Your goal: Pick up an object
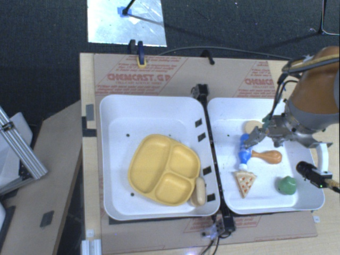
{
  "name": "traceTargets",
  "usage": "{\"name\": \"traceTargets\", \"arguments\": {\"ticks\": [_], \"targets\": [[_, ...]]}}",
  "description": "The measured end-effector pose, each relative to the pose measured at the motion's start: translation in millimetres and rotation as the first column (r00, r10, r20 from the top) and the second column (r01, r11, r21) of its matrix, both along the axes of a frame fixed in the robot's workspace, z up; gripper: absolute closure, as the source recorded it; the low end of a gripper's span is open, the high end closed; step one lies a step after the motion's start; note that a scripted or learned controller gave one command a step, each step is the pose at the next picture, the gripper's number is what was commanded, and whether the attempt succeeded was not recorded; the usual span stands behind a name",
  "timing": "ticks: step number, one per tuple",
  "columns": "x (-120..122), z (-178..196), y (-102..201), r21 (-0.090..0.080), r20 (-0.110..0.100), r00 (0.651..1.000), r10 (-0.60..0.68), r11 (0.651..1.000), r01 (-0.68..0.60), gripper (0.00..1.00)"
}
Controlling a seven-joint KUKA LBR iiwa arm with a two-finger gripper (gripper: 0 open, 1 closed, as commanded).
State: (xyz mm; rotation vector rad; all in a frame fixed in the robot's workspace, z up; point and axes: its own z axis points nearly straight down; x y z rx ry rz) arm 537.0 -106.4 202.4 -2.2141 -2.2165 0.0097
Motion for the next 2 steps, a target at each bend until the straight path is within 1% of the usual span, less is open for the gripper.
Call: {"name": "traceTargets", "arguments": {"ticks": [1,2], "targets": [[3,6,0,-0.002,0.012,1.0,0.002,1.0,-0.002,0.0],[3,-57,-1,-0.001,0.008,1.0,0.0,1.0,0.0,0.0]]}}
